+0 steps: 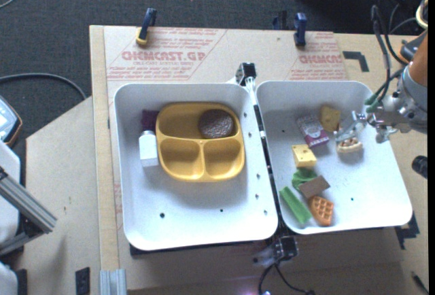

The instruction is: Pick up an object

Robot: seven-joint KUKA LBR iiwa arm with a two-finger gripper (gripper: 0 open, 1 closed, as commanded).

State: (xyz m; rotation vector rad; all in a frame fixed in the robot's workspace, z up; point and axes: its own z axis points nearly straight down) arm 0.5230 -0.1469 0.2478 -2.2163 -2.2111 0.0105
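The right bin (380,198) holds several toy foods: a pink packet (312,130), a tan wedge (330,117), a yellow cheese cube (304,155), a brown square (314,185) lying on a green leaf (299,177), a long green bean (293,205), an orange waffle (321,209) and a small tan pastry (349,145). My gripper (353,128) reaches in from the right and hangs low just above the pastry, beside the tan wedge. I see nothing held in it.
The left bin (177,219) holds a yellow divided plate (200,158) with a brown patty (216,124) in its top section. A white bottle (148,148) and a purple item (149,117) lie to the plate's left. Clamps (300,28) sit at the board's back edge.
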